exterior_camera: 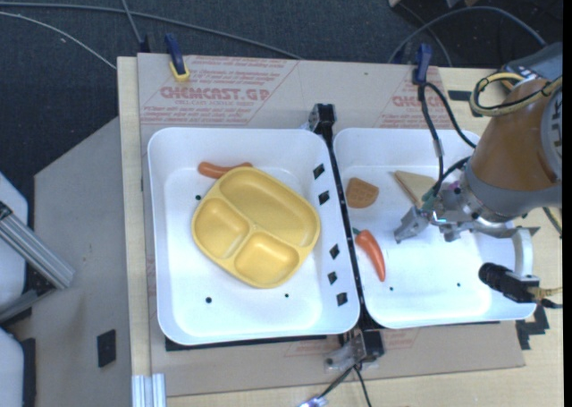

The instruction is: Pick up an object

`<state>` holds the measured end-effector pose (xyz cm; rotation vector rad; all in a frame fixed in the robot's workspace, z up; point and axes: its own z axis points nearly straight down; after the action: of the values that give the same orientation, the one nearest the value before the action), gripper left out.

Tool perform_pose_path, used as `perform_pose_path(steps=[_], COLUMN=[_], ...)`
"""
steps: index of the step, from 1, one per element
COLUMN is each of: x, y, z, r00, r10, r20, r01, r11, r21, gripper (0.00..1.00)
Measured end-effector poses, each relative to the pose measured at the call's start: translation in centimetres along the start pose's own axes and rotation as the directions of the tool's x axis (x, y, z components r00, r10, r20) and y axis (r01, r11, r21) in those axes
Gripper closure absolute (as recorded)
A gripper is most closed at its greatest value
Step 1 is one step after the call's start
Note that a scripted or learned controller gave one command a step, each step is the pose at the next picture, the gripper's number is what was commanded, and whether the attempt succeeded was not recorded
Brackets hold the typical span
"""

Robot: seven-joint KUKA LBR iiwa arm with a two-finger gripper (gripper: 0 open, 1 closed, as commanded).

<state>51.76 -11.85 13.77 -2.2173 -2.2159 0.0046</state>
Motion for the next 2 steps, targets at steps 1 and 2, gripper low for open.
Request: perform_pose_path(steps=[1, 2], x=[0.1, 0.0], y=[0.0, 0.1], z=[5.3, 3.9], r00=[1.0, 1.0], r10=[0.0, 0.0], r20=[0.0, 0.001], r01=[0.0, 0.0], r11=[1.0, 1.0], r21=[-0.001, -0.007], gripper=[0.0, 1.0])
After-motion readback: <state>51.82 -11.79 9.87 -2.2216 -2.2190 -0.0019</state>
